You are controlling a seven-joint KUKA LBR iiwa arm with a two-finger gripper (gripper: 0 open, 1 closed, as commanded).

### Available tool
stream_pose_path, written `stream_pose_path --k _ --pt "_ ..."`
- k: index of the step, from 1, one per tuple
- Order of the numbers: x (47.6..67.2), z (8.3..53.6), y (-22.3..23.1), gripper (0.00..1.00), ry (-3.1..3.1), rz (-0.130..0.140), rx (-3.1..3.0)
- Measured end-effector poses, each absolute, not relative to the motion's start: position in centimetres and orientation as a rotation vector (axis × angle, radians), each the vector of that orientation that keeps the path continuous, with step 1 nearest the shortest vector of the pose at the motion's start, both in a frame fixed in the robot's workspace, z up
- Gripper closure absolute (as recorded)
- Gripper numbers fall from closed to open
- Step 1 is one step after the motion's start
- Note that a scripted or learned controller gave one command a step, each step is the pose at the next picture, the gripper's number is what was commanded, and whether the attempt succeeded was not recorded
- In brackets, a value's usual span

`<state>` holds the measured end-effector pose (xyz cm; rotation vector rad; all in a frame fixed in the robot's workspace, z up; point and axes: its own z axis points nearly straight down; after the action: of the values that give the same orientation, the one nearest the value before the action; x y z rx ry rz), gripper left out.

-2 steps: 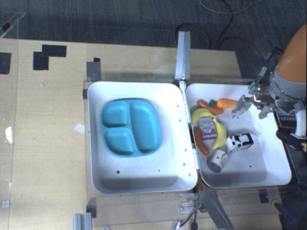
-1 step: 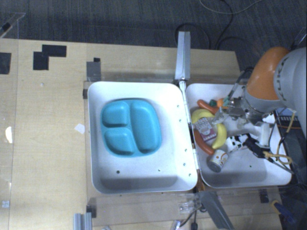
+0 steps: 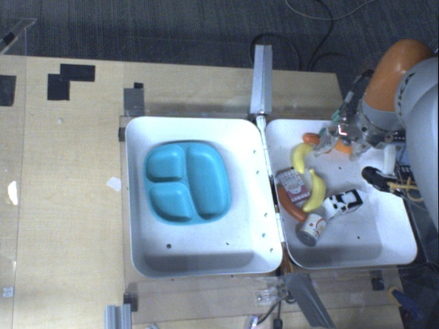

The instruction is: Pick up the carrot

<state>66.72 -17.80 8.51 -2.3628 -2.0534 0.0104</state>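
carrot near right bin far rim | end effector over it, grip state unclear

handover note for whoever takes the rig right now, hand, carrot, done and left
Hand: low over the far part of the right bin, right at the carrot; its grip is too blurred to judge.
Carrot: orange, lying in the right bin beside the banana; not clearly lifted.
Left bin holds the blue tray.
Done: approach. Left: secure the carrot and lift it.
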Motion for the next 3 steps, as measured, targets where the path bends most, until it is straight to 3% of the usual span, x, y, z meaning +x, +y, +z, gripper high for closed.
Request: stream_pose_path --k 1,2,3 --pt "66.9 10.0 -17.7 1.0 -2.062 0.009 -2.359" --pt "67.1 21.1 -10.1 1.0 -1.995 -0.01 -2.433" --pt "67.0 21.0 -10.1 0.0 -1.995 -0.008 -2.433"
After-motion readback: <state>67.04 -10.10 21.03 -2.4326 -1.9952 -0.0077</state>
